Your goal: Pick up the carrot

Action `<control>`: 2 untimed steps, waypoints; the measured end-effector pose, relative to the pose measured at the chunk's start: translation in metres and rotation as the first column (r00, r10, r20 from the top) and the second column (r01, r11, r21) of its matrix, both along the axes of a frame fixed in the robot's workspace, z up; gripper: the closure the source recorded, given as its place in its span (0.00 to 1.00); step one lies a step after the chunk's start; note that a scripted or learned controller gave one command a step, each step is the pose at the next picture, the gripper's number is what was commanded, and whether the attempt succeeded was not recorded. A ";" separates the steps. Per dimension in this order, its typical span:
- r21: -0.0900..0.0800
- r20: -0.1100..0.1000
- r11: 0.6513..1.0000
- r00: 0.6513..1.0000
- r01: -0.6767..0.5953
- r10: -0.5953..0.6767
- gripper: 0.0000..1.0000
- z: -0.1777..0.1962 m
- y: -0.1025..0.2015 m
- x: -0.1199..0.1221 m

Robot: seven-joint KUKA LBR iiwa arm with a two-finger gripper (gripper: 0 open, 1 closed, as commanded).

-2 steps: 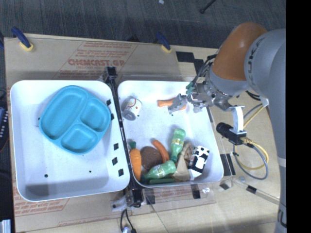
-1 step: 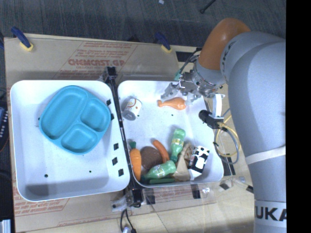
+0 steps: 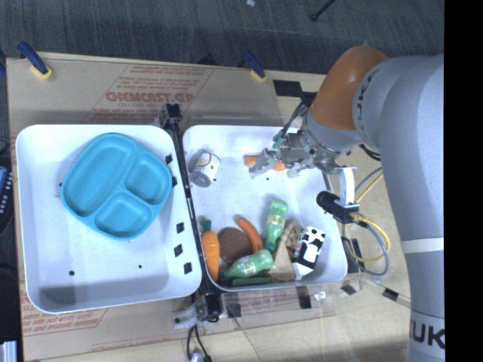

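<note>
My gripper hovers over the right bin, whether clenched I cannot tell, while the carrot lies well below-left of it, wedged against the bin's wall beside the piled toys, awkward to reach.

Two white bins; one blue tray; two carrots (maybe); two green bottles.
</note>
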State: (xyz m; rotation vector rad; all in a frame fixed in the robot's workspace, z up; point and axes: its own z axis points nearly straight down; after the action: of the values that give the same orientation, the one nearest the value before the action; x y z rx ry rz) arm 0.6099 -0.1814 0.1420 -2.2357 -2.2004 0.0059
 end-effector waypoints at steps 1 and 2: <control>0.001 0.000 0.999 0.999 -0.042 0.042 0.00 -0.039 -0.011 0.051; -0.006 0.012 0.999 0.999 -0.052 0.052 1.00 -0.025 -0.010 0.054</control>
State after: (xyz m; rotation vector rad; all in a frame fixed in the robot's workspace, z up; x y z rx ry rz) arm 0.6642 -0.1915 0.1167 -2.1870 -2.2665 -0.0019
